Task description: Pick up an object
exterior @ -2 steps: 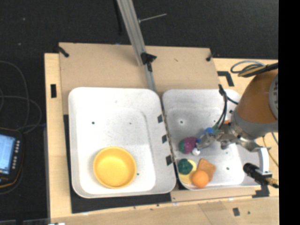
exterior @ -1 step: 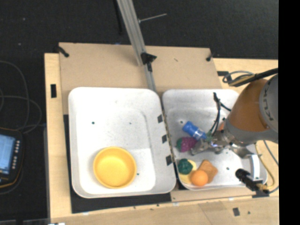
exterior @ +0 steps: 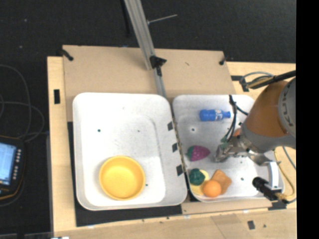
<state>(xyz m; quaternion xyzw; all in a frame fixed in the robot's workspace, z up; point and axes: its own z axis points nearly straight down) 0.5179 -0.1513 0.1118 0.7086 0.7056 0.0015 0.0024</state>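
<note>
Pick not done: nothing seen lifted. End effector (exterior: 223, 152) low inside right bin (exterior: 209, 103), just right of purple toy (exterior: 198, 153); grip state impossible to tell. Blue bottle (exterior: 214, 115) lying near bin's far edge; orange ball (exterior: 212, 188), green toy (exterior: 196, 176) in near corner. Yellow bowl (exterior: 122, 177) in left bin (exterior: 119, 113). Tan table (exterior: 60, 133) on black floor; cables, a pendant at left.

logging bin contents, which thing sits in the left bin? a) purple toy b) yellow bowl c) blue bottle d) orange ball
b: the yellow bowl lies in the left bin near its front, while the blue bottle, purple toy and orange ball all lie in the right bin.
</note>
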